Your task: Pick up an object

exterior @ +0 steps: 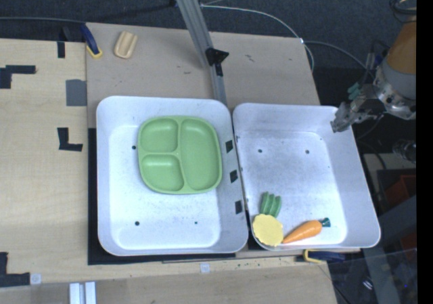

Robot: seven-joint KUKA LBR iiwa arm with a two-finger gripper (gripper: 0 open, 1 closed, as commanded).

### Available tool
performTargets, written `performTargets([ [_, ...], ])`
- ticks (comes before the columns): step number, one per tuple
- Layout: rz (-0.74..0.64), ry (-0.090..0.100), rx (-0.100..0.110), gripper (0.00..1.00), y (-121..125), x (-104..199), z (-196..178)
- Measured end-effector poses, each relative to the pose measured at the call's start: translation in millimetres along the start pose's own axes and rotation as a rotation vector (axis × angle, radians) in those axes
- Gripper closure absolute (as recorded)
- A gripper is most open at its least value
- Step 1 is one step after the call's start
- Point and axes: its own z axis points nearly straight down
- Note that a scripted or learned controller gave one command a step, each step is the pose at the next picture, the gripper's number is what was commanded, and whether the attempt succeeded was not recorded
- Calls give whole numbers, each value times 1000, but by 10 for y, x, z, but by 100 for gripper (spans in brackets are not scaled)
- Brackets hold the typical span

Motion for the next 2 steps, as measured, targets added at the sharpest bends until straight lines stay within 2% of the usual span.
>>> performTargets([
  [2,-3,2,6,100,-92,933,26],
])
